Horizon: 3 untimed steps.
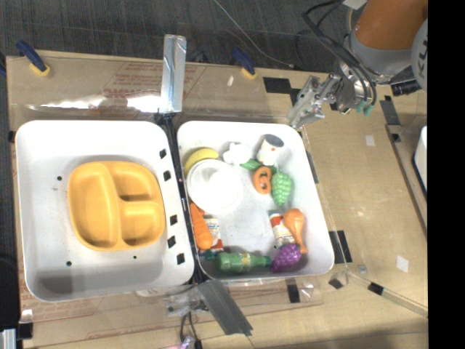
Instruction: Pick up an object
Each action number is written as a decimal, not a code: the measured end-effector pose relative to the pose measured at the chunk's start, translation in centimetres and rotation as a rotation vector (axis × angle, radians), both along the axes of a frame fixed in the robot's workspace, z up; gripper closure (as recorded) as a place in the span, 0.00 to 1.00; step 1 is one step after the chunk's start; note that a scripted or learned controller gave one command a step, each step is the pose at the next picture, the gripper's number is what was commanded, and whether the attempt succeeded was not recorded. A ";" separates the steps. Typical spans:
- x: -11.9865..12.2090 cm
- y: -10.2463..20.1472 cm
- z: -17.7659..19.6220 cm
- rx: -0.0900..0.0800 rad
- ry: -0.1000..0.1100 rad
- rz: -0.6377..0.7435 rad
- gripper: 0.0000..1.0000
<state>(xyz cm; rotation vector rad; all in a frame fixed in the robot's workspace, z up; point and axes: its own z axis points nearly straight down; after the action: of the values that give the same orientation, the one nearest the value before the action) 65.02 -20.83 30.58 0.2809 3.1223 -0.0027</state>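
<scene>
Here the things on offer for picking lie crowded in the right bin, the white one nearer the arm. Along its far edge sit a yellow cup or bowl, a small white lump and a white cup with a dark top tilted on its side. A white round bowl takes up the middle toward the bin's left wall. Just right of it lie a small orange piece with green on it and a green bunch of grapes. Against the left wall a toy carrot lies lengthwise, touching a small bottle with a red label. Along the near edge a green bottle lies flat, with a purple bunch of grapes at its right end. Above that, an orange drumstick-shaped toy leans beside another small white bottle.

The gripper hangs outside this bin, above its far right corner and over the bench, with nothing seen between its fingers; whether they are spread or pressed together cannot be told. The grey arm with its orange band reaches in from the upper right.

The left bin holds a yellow divided tray near its centre. A strip of silver tape stands at the far edge where the two bins meet.
</scene>
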 end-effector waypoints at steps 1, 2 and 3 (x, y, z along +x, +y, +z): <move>-4.0 3.8 -10.2 0.005 0.013 -0.032 1.00; 0.0 4.7 -4.9 0.002 0.002 -0.189 1.00; -5.2 0.4 -1.8 0.002 0.004 -0.474 1.00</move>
<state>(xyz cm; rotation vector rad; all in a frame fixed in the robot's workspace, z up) 59.86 -20.46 28.76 1.0083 2.9738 -0.0019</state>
